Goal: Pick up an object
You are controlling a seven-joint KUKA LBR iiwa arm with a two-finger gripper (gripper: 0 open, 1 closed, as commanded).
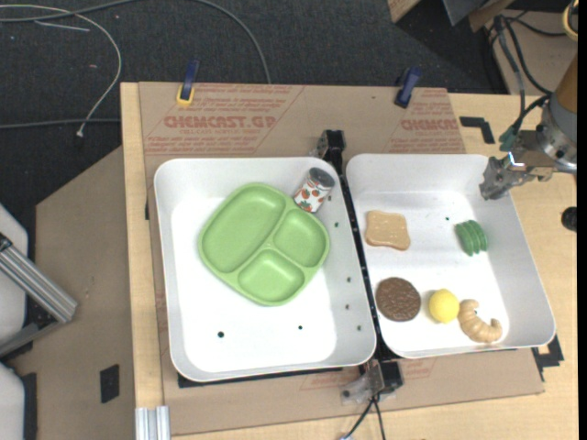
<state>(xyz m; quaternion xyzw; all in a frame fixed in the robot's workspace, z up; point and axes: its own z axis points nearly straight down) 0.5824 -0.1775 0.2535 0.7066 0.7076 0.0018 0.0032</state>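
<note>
The gripper hangs at the upper right of the frame, over the far right corner of the right bin, holding nothing, and I cannot tell how it is set. Below it lie the candidates: a green pepper nearest, a bread slice, a brown patty, a lemon and a croissant, all spaced well apart (which probably leaves room for a clean grasp). The left bin holds a green divided plate with a small can tipped against its upper right edge.
</note>
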